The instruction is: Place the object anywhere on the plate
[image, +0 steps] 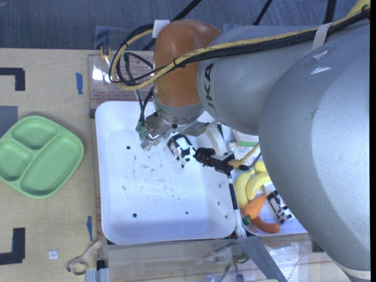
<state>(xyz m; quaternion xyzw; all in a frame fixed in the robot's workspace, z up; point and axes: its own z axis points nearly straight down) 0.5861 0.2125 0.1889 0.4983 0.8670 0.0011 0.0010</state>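
White bin [117, 216] lies half hidden beneath arm [282, 87]; tool [176, 143] unclear

A light wooden bench [53, 239] carries two shallow white bins side by side. The left bin [158, 210] sits near the bench's middle, its floor speckled with small dark marks, and the right bin [276, 231] touches it along one rim, mostly hidden under the arm. To the left, well apart from the bins, a green sectioned plate [40, 155] lies flat on the wood, among black tape corners [16, 76] and short blue tape strips [79, 83].
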